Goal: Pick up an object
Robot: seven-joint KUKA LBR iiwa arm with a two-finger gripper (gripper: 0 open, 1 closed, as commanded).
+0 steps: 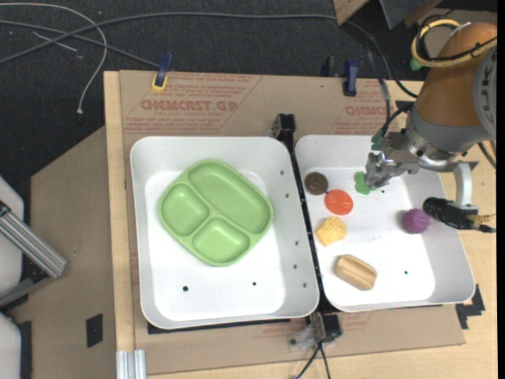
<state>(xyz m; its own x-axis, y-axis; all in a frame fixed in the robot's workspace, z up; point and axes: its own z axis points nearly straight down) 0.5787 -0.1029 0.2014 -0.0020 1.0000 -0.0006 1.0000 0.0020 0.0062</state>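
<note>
While the tool (377, 172) hovers over a green piece (362, 184), a tomato (339, 202) lies near.

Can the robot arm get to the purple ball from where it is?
Probably yes. The purple ball lies alone on bare floor of the right bin, nothing on it, and the gripper hangs over that same bin.

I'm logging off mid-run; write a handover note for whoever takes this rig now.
Gripper: low at the back of the right bin, right by a green piece; grasp cannot be confirmed.
Right bin: brown ball, orange ball, yellow piece, tan loaf, purple ball.
Left bin: green tray.
Done: nothing visibly lifted.
Left: pick up one object.
</note>
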